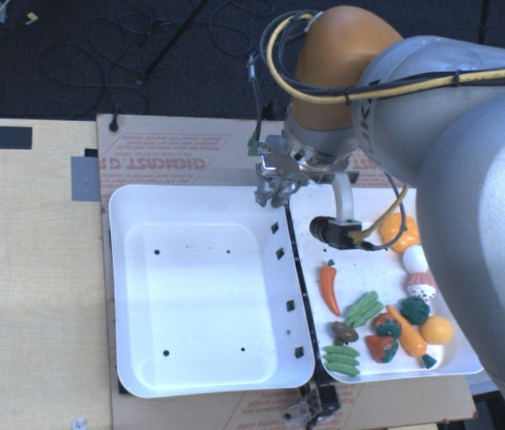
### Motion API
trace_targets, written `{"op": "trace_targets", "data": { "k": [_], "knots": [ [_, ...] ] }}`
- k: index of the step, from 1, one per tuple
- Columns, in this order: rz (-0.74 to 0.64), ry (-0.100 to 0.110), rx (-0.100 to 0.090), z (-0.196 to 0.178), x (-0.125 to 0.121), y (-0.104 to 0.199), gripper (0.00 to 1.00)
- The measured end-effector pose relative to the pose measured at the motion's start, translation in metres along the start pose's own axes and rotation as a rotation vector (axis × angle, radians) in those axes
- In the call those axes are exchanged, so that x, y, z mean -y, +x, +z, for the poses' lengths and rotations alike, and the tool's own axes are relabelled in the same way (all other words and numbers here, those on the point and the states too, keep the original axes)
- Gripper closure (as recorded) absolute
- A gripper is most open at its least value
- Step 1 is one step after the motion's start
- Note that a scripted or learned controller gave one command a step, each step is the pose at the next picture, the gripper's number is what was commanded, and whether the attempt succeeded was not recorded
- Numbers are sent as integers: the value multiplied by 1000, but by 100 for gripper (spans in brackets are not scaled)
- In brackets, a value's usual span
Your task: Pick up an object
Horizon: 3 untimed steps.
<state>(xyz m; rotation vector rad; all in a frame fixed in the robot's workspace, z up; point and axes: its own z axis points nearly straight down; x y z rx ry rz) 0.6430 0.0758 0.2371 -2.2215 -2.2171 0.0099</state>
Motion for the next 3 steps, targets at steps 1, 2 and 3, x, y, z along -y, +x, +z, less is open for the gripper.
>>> {"op": "trace_targets", "data": {
  "k": [1, 2, 3],
  "knots": [
    [-2, 1, -2, 32, 0, 16, 100],
    [-5, -10, -4, -34, -1, 52, 100],
    [0, 0, 0, -1, 0, 19, 100]
  ]
}}
